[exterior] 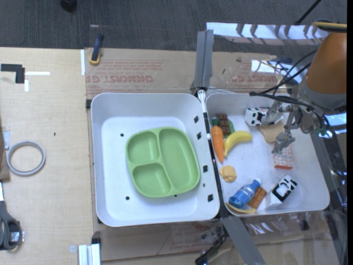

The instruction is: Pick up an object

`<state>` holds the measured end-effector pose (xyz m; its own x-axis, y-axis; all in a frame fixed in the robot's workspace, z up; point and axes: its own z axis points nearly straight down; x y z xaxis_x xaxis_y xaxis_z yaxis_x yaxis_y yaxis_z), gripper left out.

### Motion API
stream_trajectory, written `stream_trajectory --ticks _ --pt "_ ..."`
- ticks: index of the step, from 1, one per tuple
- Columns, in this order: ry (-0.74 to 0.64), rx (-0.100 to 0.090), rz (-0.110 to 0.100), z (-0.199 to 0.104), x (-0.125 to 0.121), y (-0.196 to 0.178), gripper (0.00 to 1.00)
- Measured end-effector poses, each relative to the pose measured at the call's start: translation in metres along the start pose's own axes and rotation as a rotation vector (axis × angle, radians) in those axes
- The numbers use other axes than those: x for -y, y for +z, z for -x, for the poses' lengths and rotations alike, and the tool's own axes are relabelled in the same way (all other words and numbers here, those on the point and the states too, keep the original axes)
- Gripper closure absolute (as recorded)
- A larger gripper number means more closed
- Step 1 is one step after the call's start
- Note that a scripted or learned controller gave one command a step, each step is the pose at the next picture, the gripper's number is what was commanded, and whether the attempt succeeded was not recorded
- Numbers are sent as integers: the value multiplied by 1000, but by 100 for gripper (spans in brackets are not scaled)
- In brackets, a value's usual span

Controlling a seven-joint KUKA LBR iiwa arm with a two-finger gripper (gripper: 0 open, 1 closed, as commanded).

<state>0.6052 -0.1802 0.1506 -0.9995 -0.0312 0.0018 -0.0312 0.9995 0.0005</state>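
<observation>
Gripper [284, 141] is hovering just above a small red-and-white carton [282, 159] at 3 o'clock in the right bin [322, 203]; jaw state cannot be judged. Descending squarely over the carton is advisable. Open floor is lying at 9 o'clock; the bin wall is crowding 3 o'clock.

A green divided plate [163, 162] is lying in the left white bin [105, 164]. On the wooden bench [44, 115] to the left, a roll of tape [24, 158] is resting flat, and scissors [8, 232] are sitting near the lower edge.
</observation>
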Motion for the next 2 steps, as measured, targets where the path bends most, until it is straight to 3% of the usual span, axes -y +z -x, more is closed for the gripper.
stream_trajectory --ticks 1,2 --pt "122 0 1 -45 40 61 0" --pt "233 0 1 -82 -3 61 0"
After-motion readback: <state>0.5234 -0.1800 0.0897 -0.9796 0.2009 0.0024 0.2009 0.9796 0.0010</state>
